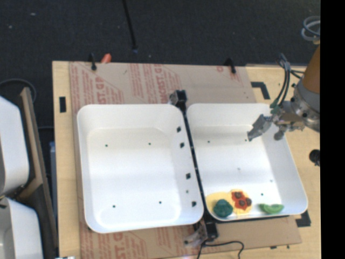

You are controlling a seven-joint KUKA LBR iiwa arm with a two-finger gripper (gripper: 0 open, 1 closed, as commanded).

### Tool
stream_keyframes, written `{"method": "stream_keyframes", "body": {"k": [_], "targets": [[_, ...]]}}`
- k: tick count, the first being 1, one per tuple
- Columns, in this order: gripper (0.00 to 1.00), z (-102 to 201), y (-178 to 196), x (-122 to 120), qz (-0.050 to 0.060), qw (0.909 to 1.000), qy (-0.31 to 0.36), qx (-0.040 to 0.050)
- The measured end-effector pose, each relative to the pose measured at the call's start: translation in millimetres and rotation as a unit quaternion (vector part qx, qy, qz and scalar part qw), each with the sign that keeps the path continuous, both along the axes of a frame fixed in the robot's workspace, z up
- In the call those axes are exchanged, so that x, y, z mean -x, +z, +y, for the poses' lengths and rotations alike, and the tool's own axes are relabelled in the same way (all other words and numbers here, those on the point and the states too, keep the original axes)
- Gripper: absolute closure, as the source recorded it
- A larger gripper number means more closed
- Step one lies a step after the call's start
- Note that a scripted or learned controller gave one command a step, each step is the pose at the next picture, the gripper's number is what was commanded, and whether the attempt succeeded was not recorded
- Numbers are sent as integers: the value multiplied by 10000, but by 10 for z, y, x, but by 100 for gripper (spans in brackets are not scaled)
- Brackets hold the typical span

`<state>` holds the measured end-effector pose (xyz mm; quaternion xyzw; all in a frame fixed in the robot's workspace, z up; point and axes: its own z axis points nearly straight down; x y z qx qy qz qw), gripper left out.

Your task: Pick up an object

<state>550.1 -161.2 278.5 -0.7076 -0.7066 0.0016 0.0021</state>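
Arm enters from right; gripper (265,127) hangs over the upper part of the right bin (280,161), jaws spread apart with nothing between them. 3 objects sit along that bin's near edge, well apart from the gripper: teal lump (222,208), yellow-and-red toy (241,200) just beside it, green piece (271,208) toward the corner. Left bin (129,166) adjoins on the tabletop (64,144).
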Motion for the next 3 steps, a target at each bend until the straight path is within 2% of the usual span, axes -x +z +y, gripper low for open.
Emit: {"method": "stream_keyframes", "body": {"k": [1, 3], "targets": [[0, 2, 31, -9, -30, 10000, 4, 4], [0, 34, -890, 147, -10, 10000, 2, 0]]}}
